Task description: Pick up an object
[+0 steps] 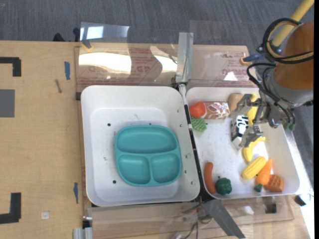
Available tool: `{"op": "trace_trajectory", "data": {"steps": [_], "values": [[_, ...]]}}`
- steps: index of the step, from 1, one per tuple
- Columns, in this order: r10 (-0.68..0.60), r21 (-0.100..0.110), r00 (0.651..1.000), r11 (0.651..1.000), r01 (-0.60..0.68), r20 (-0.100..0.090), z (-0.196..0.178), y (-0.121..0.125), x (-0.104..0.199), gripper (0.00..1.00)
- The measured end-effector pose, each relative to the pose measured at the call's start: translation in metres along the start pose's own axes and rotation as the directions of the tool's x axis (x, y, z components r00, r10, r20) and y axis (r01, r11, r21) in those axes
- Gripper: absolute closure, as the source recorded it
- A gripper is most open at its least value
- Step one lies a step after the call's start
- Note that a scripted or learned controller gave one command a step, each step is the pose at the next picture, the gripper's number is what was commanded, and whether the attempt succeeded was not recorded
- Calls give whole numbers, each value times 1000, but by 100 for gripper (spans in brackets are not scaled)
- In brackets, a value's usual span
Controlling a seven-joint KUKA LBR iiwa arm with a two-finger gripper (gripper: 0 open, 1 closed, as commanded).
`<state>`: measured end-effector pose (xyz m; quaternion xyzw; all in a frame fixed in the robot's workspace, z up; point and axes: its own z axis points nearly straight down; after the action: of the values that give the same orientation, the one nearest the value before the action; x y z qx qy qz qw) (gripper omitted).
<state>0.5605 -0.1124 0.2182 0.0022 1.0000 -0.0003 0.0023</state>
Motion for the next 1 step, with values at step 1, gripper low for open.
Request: {"op": "trace_trajectory", "data": {"steps": [1], "values": [[-28,1,1000,1000,28,7,126,-18,-24,0]]}}
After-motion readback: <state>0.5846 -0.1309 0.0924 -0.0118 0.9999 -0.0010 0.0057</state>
